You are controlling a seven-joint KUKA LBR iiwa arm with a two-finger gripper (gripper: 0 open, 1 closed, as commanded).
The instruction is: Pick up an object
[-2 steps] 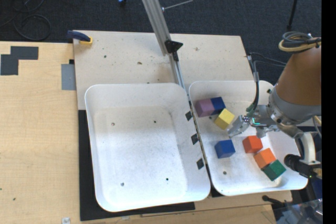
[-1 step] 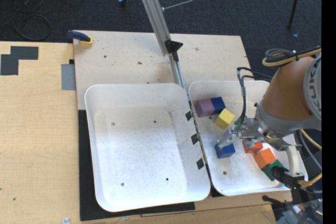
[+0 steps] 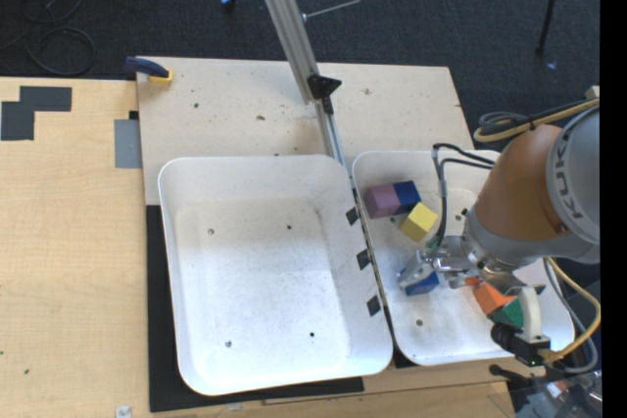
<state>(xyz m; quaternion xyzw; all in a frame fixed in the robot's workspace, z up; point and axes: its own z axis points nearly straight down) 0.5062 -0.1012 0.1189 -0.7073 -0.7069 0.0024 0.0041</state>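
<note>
Dark carpet and cables behind; pale tabletop carrying two white bins. Left bin, centre frame: bare. Right bin, lower right: purple block, yellow block, blue block, orange and green pieces. Gripper low over blue block, probably positioned to grab it; fingers' state: cannot tell.

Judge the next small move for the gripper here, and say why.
Probably close the fingers and lift slightly to test the grasp: the gripper sits low in the right bin, right at the small blue block, apart from the yellow cube. Finger state is unclear.
</note>
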